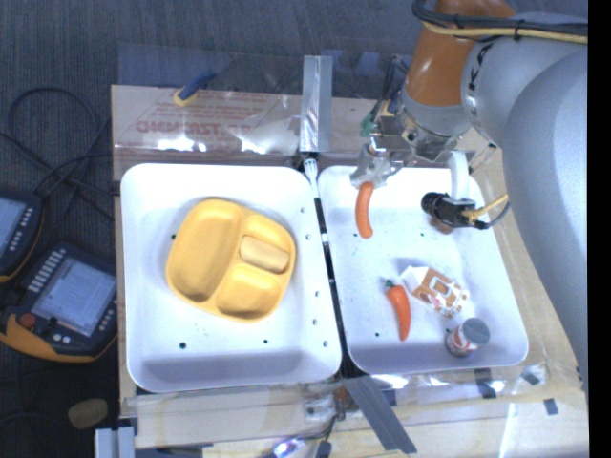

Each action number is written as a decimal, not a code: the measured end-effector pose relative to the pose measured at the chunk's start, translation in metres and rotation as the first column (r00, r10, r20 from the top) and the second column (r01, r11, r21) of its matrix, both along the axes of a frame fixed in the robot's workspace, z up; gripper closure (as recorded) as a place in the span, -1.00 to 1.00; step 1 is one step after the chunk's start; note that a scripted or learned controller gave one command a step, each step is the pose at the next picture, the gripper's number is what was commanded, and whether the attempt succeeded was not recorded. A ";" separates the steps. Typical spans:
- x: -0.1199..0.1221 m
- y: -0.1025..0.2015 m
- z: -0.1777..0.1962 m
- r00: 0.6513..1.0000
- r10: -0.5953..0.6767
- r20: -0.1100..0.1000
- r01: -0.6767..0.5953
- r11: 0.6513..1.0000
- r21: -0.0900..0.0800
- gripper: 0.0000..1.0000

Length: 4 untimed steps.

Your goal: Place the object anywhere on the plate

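Note:
A yellow divided plate [215,265] lies in the left bin [143,351], with a tan bun-like piece [263,252] in its upper right compartment. My gripper [368,176] is over the top left corner of the right bin [496,351], close to the wall between the two bins. It is shut on the upper end of an orange sausage [364,214], which hangs straight down from the fingertips above the bin floor. The plate is well to the left of the gripper, across the divider.
The right bin also holds a small carrot [399,310], a white and orange packet [437,290] and a small can [466,337], all near its front right. A clear plastic sheet [220,122] lies behind the bins.

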State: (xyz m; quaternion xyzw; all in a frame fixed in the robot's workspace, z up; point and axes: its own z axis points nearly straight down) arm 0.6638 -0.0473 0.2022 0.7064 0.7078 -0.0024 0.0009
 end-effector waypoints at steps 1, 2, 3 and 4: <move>-0.093 0.075 -0.019 1.000 0.001 -0.002 -0.001 1.000 0.004 1.00; -0.160 0.027 0.034 1.000 -0.002 -0.002 0.002 1.000 0.004 1.00; -0.120 0.106 0.058 1.000 0.001 0.000 -0.001 1.000 0.004 1.00; -0.120 0.106 0.058 1.000 0.001 -0.001 -0.001 1.000 0.004 -1.00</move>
